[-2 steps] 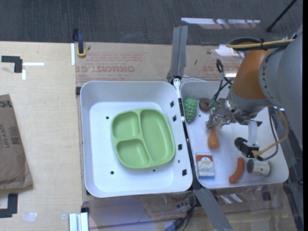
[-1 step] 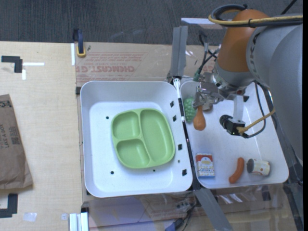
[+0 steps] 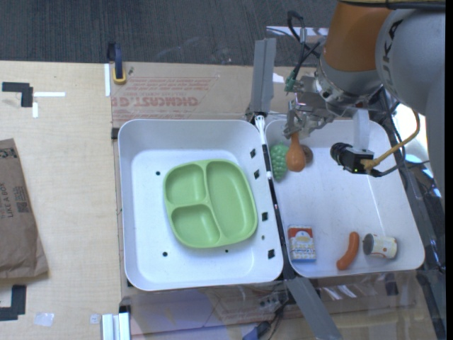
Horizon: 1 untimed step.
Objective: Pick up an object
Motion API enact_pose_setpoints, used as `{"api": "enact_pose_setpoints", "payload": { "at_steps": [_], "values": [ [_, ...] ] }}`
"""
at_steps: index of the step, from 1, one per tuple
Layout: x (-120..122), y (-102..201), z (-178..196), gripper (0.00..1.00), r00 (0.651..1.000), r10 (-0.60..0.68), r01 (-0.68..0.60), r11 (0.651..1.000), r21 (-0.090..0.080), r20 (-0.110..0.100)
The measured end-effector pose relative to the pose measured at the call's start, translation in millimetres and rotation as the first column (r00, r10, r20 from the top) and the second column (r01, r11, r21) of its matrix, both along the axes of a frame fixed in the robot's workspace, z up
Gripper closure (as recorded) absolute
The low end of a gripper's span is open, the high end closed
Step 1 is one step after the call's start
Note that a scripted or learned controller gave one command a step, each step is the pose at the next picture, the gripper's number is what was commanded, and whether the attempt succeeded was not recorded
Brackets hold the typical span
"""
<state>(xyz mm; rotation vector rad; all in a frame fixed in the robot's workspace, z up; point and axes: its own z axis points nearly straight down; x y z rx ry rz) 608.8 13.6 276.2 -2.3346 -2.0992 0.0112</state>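
Looking down from the fixed camera view: hanging over the back-left corner of the right shallow white bin (image 3: 396, 211), the two-finger gripper (image 3: 296, 127), with a small brown pear-shaped object (image 3: 295, 154) showing directly beneath it, narrow neck running up between the fingertips and round end pointing down toward the bin floor. Seeming pinched on that neck, so closed narrowly around the brown piece, though contact itself partly hidden by the wrist. Lying just beside it to the left, touching or nearly so, a knobbly green bunch-like toy (image 3: 279, 160) against the bin wall. Sitting well apart along the near edge: a small red-and-white carton (image 3: 301, 244), an orange-red sausage-shaped piece (image 3: 347, 251), a white cup on its side (image 3: 380, 246). Resting in the left white bin (image 3: 141, 261), a green divided plastic tray (image 3: 210, 202).
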Motion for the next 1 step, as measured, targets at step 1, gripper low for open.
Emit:
{"api": "enact_pose_setpoints", "payload": {
  "at_steps": [1],
  "values": [
    [-46.6,4.4,-44.4,1.0,0.993,0.117,-0.117,0.993,0.002,-0.003]
  ]
}}
